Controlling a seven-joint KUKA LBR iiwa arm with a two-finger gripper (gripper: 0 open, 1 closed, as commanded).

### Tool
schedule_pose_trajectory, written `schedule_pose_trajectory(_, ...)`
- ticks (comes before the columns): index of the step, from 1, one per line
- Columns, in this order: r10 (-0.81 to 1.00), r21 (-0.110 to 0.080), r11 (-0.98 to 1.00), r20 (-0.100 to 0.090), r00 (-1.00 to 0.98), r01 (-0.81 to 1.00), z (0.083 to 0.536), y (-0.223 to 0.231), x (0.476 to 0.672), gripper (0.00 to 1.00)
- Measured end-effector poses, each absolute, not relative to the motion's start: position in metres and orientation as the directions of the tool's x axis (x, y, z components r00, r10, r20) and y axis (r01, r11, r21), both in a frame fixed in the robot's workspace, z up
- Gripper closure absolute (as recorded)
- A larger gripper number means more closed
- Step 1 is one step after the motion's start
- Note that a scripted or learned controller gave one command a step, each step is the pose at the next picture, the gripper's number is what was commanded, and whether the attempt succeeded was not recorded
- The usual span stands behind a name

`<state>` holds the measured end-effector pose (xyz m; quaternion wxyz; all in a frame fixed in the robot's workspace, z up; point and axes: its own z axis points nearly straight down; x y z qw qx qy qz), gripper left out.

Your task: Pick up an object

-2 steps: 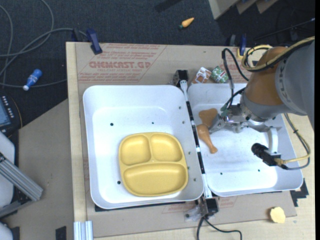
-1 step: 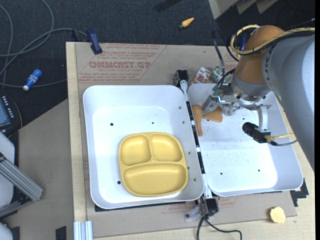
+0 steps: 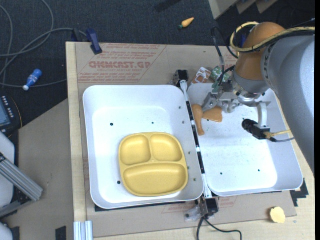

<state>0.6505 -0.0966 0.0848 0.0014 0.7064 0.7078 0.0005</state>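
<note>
Yellow scrap (image 3: 277, 214) sits nearest the cam, on the bench edge below the R bin. Going L to R: L bin (image 3: 100, 109) holds the yellow tray (image 3: 152, 163), 3 compartments, flat, well apart from me. Then the divider, then the R bin (image 3: 240, 169). Orange piece (image 3: 205, 116) lies in its upper-L corner, right against the divider; looks like a thin, bent, matte shape, one lobe running down along the divider, another poking R. My gripper (image 3: 227, 103) hangs just R of it and a touch above, so the target's to my L, long axis roughly up-down in view. Open or clenched? Can't tell, the wrist blocks it. Nothing seen betw. them.
</note>
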Motion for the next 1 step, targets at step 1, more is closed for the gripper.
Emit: schedule_pose_trajectory(1,1.000,0.001,0.001,-0.001,-0.001,1.000,0.0849,-0.0943,0.6501,0.00)
